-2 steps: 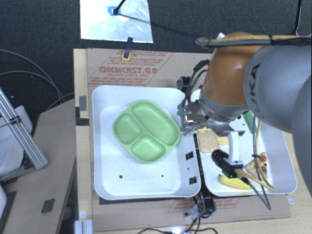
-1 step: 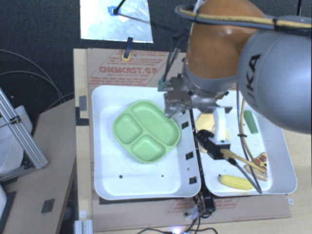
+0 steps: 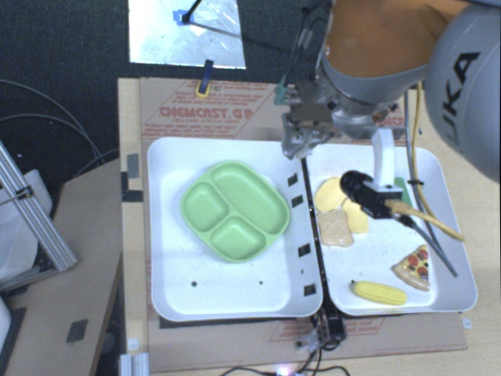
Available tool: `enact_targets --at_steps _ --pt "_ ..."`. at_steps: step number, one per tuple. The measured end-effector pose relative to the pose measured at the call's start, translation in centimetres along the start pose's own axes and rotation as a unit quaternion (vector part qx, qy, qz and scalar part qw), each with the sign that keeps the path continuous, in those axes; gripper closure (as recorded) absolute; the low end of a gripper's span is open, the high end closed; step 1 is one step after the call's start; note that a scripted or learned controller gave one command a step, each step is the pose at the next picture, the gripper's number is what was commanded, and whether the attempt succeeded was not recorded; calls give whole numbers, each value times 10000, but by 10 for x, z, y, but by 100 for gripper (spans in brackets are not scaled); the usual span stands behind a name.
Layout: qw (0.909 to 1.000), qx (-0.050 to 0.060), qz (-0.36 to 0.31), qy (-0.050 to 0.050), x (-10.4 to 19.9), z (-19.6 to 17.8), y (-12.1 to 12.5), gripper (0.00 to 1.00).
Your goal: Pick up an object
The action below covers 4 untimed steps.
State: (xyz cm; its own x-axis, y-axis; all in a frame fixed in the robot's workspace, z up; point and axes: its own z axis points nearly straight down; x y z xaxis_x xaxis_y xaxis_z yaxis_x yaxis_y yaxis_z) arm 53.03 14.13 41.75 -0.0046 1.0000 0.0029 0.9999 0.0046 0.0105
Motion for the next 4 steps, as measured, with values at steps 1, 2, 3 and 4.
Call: enact_targets --at_steps 1,2,3,4 --pt "10000 21 -37 -10 1 -7 0 100" --pt "10000 73 45 -21 -57 47 -46 100" --pt "10000 43 10 -15 -54 45 -44 0" --pt "10000 91 14 -20 -38 155 -46 0"
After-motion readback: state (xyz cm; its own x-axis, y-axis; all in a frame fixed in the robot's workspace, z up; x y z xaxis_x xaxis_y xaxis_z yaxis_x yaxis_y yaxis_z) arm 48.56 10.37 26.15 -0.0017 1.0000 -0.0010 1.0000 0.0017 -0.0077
